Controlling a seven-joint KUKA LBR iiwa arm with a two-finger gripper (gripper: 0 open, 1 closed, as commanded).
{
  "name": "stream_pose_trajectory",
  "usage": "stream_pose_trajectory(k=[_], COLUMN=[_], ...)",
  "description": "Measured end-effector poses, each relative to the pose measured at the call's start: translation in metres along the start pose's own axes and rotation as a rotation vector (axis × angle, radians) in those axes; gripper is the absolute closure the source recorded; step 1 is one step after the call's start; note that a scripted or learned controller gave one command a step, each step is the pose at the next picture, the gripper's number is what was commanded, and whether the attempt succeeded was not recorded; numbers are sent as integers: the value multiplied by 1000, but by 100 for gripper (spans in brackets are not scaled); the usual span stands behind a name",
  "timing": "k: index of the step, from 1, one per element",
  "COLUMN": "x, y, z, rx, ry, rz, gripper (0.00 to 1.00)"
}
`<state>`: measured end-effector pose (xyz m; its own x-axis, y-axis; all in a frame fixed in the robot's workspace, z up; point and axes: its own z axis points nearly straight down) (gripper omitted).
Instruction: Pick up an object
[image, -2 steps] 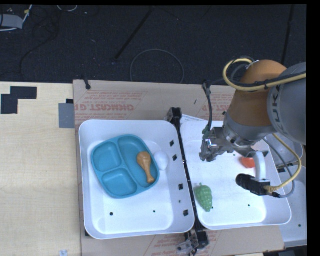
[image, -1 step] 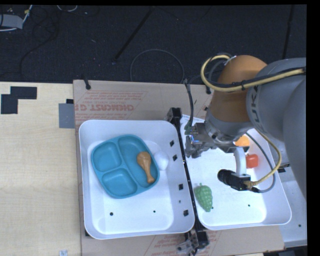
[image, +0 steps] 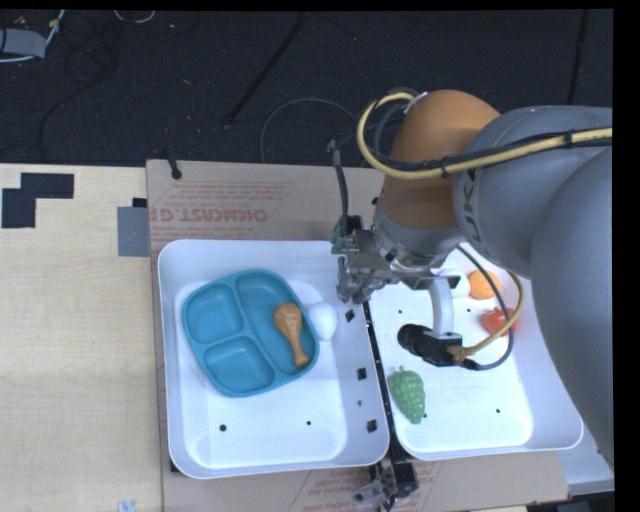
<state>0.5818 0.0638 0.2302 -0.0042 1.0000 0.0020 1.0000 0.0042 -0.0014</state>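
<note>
Hovering at the divider between the 2 bins, the gripper (image: 355, 283) hides its opening: wide or narrow, cannot tell. Likely candidate, 1 drumstick (image: 292, 333), lies on the blue plate (image: 225, 335) in the view's left bin (image: 260, 440), down-left of the gripper, long axis near-vertical in view.

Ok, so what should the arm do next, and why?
Probably ease the gripper down over the white ball beside the plate. The gripper hangs above the divider, visibly holding nothing, and the ball looks like the nearest thing.
</note>
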Motion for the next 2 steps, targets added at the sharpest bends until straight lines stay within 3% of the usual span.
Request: stream_pose_trajectory(k=[1, 2], x=[47, 46], y=[5, 5], z=[9, 9], rx=[2, 2], ry=[-1, -3], rz=[0, 1], gripper=[100, 0])
